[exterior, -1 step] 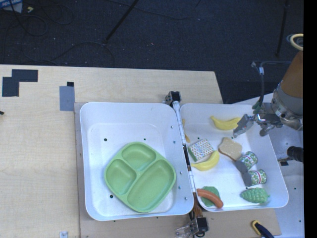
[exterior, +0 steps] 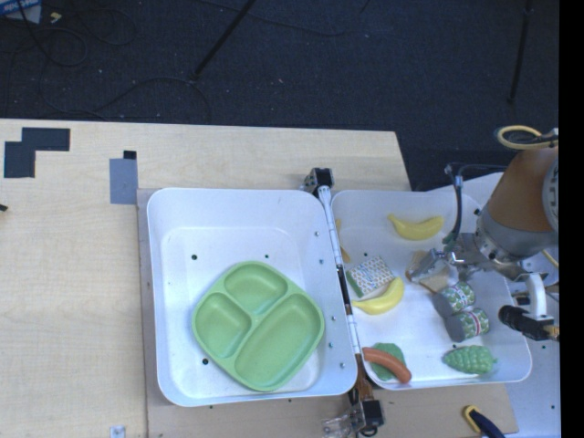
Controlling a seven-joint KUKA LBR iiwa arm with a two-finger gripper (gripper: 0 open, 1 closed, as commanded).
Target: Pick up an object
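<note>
The right bin (exterior: 365, 210) holds several toys. A yellow banana (exterior: 415, 226) lies near its back. A second banana (exterior: 384, 297) rests against a checked white-and-green packet (exterior: 369, 274) by the bin's left wall. A red sausage (exterior: 389, 364) lies on a green leafy piece at the front left. A bumpy green piece (exterior: 470, 360) sits at the front right. A grey object with green-patterned bands (exterior: 464, 310) lies in the middle. My gripper (exterior: 436, 270) hangs low over the bin's centre, just above that grey object and to the right of the packet. I see nothing held in it.
The left bin (exterior: 173, 235) holds a green divided plate (exterior: 259, 325). A metal clamp (exterior: 319, 180) joins the bins at the back. The arm's orange band (exterior: 522, 190) and grey wrist cover the right bin's far right side. Cables hang beside the wrist.
</note>
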